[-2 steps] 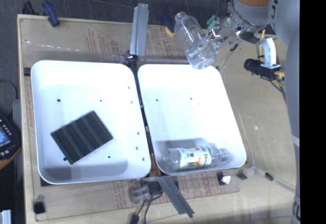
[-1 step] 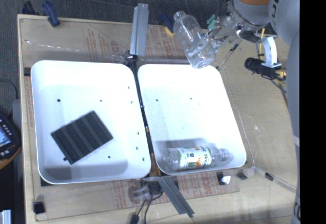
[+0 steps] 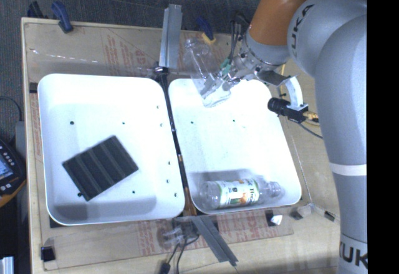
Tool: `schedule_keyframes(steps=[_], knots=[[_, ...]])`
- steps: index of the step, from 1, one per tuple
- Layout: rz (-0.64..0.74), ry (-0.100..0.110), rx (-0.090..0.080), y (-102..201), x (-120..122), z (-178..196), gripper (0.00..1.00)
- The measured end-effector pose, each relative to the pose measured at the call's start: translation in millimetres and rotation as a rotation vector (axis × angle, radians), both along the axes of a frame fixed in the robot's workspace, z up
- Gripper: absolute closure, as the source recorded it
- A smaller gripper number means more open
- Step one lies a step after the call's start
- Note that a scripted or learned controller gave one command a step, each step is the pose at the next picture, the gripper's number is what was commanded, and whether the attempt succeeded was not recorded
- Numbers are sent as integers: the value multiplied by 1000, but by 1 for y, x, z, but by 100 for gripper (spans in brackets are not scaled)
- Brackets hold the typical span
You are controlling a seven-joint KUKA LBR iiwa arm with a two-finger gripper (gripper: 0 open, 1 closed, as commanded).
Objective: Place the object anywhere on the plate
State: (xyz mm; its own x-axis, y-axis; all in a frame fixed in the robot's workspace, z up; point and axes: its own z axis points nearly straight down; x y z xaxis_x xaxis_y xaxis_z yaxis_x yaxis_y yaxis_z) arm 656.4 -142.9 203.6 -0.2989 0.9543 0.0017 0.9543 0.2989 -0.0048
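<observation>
Two shallow white bins side by side on a wooden bench. Left bin (image 3: 56, 89) holds a dark ribbed plate (image 3: 100, 167) – flat, skewed, toward the bin's near-left part. Right bin (image 3: 283, 142) has a clear plastic bottle (image 3: 240, 193) w/ a green-and-white label, lying on its side along the near wall. Bottle and plate well apart, each in its own bin. Arm reaches in from the right; gripper (image 3: 215, 83) sits over the right bin's far edge – transparent parts, hard to read. Blue clamps (image 3: 61, 16) on the bench's far edge.
</observation>
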Motion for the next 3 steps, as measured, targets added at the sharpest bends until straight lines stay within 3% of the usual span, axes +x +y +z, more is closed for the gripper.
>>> schedule_keyframes(steps=[1,2,3], knots=[[-88,-4,-2,1,0,49,100],[200,4,1,-70,-1,-48,100],[34,-5,-2,-68,0,35,100]])
